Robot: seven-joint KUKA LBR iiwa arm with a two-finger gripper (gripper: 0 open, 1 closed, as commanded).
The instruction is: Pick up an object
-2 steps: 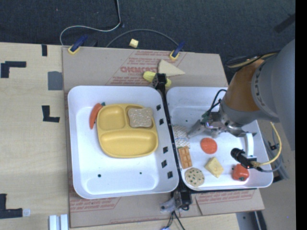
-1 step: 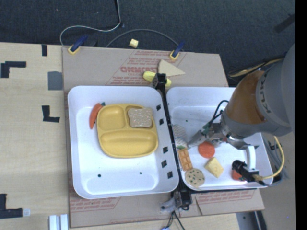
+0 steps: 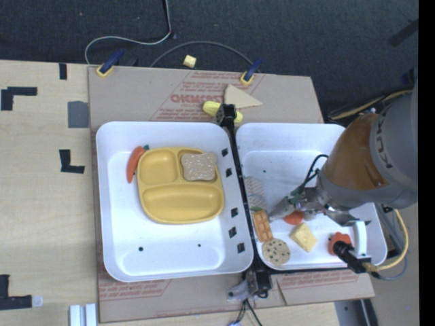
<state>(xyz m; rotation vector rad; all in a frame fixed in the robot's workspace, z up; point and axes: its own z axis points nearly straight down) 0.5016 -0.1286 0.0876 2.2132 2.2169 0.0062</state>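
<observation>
The worktop [image 3: 41, 182] carries two white bins side by side. The left bin [image 3: 115, 250] holds a yellow divided plate [image 3: 178, 202] with a slice of bread [image 3: 200, 167] in one compartment, and a carrot [image 3: 134, 163] just beside the plate. In the right bin [image 3: 285, 145], the gripper [image 3: 289, 208] hovers low over a small red piece [image 3: 293, 218]; whether it pinches anything I cannot tell. Nearby lie a cheese wedge [image 3: 304, 237], a round cookie [image 3: 276, 251] and a waffle strip [image 3: 262, 225].

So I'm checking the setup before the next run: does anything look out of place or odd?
Mostly tidy. One toy carrot lies in the left bin, wedged beside the yellow tray rather than in it. A tan wedge sits outside both bins on the cardboard.
</observation>
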